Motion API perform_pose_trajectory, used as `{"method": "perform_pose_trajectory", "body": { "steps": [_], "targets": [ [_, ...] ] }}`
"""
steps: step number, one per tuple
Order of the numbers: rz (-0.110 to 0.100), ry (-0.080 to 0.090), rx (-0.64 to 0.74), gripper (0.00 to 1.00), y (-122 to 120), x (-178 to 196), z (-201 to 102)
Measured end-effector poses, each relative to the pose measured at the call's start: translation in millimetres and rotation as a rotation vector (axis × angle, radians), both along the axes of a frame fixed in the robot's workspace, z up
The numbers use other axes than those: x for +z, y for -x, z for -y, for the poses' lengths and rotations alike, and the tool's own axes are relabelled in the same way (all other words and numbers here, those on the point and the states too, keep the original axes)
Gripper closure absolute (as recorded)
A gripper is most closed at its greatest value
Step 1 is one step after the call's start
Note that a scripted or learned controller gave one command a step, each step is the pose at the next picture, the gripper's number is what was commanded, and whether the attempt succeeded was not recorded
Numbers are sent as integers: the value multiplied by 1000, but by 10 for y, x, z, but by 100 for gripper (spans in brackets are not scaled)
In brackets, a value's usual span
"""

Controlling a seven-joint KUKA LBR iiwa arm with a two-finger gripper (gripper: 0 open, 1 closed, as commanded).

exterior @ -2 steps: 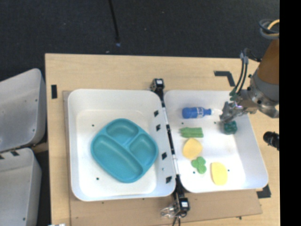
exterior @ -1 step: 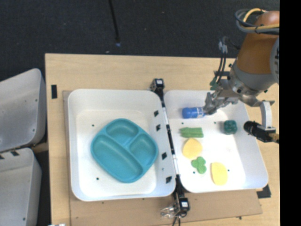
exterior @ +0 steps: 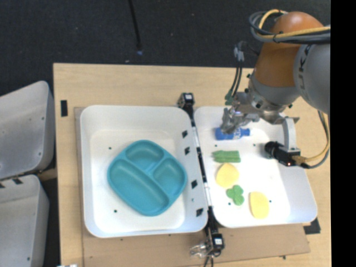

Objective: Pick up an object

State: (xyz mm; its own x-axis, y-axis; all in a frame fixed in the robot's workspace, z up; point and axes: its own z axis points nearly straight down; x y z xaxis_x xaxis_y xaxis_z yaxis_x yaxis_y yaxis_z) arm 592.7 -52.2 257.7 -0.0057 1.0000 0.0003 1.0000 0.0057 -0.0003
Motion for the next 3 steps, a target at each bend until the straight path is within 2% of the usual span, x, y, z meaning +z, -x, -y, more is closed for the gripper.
{"method": "perform_pose_trajectory", "body": {
  "steps": [2,3],
  "targets": [
    [3,2,-1,100,-447,-240,-913],
    [4,-1,1,100,-650,-101,-1400]
  ]
}}
